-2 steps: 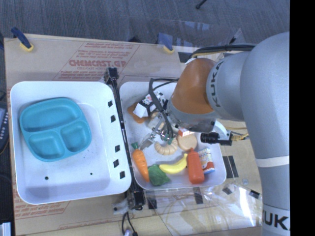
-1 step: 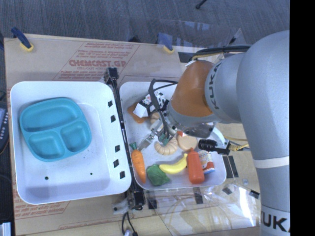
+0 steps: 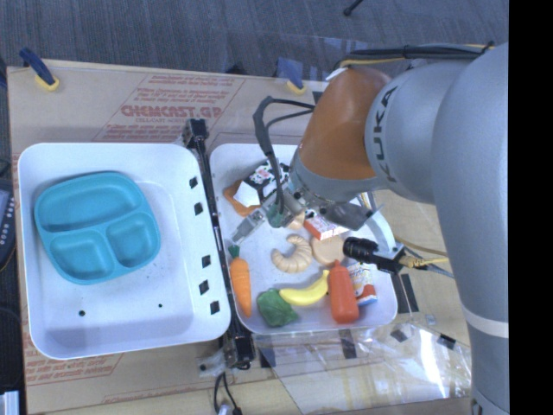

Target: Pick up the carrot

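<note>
The carrot (image 3: 240, 285), orange with a green top, lies lengthwise along the left wall of the right bin (image 3: 226, 164), near its front. My gripper (image 3: 257, 221) hangs over the middle left of that bin, a little behind the carrot and to its right, with the grey arm and its orange band (image 3: 346, 128) above it. Nothing I can see sits in the gripper, and the carrot lies apart from it.
A croissant (image 3: 292, 253), a banana (image 3: 304, 292), a green vegetable (image 3: 275, 308), a red bottle (image 3: 343, 294) and a small box (image 3: 324, 227) crowd the right bin. An orange wedge (image 3: 238, 199) lies at the back left. A blue divided tray (image 3: 95, 225) rests in the left bin (image 3: 112, 327).
</note>
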